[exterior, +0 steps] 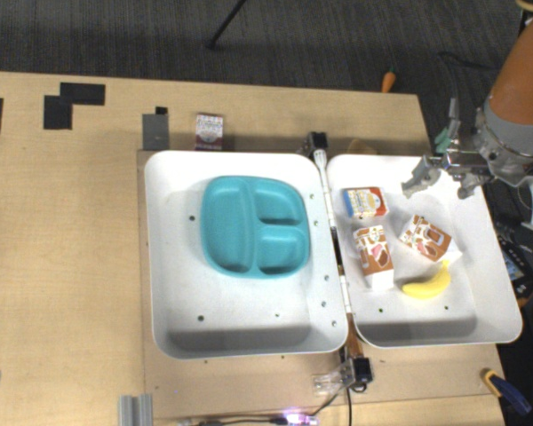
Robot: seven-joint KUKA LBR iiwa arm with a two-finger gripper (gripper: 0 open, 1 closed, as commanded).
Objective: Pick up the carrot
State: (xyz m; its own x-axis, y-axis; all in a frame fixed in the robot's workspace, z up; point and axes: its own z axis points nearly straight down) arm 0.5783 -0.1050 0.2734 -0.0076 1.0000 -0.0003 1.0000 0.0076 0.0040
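The gripper (441,183) hangs over the far end of the right bin (497,327), fingers (416,181) spread and empty, while what may be the carrot (388,82) lies on the surface (71,282) beyond it

Two bins sit side by side on the bench (62,264). Left bin (173,322) holds a divided tray (253,226) near its middle. Right bin (480,322) holds four things: one carton (364,203) at the back left, a second carton (373,256) just in front of it, a third carton (425,239) to their right, and a banana (425,284) in front of that third carton, touching it. The pincer (441,176) hangs over the right bin's back edge, arm (524,87) coming in from the right.
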